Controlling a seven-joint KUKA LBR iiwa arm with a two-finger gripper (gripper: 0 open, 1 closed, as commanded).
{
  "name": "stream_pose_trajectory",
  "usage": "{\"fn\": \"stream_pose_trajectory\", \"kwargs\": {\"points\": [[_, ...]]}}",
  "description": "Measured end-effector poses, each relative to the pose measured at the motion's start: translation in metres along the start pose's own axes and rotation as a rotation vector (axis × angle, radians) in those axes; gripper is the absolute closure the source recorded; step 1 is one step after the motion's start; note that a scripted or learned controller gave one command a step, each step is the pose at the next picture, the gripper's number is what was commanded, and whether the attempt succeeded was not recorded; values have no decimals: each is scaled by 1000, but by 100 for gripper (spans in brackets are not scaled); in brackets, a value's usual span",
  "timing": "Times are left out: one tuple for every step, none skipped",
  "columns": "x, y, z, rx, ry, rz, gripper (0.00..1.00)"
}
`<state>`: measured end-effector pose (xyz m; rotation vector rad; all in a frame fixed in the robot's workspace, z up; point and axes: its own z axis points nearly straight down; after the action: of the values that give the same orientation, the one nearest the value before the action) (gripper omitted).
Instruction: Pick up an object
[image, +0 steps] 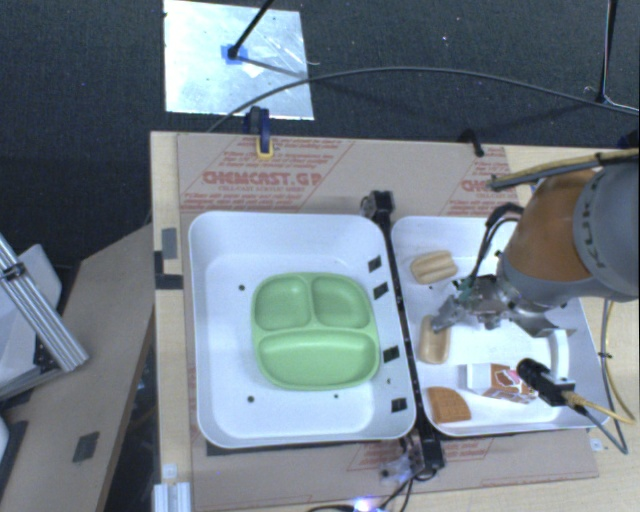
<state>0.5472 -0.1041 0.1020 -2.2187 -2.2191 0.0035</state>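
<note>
Dark carpet surrounds a pale counter (170, 330) carrying a printed cardboard sheet (270, 180) and two shallow white bins side by side. The left bin (215, 400) holds a green divided plate (315, 330) with nothing in its compartments. The right bin (470, 225) holds four things: a short tan bun (433, 266) near the far wall, a long tan roll (434, 343) beside the wall shared with the left bin, a brown wedge (449, 404) at the near corner, and a white and red packet (505, 382). The tool (441, 320) sits low over the right bin, its tip just above the far end of the long tan roll, which lies nearly straight toward the near edge. Whether the tool is apart or together cannot be told, and nothing shows held in it. I judge the roll the nearest candidate
</note>
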Motion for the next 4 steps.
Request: {"fn": "stream_pose_trajectory", "kwargs": {"points": [[0,2,-14,-6,-1,0,100],[-5,11,-63,-10,-2,-3,100],[-13,6,-116,-11,-3,0,100],[-13,7,-127,-7,-1,-3,100]]}}
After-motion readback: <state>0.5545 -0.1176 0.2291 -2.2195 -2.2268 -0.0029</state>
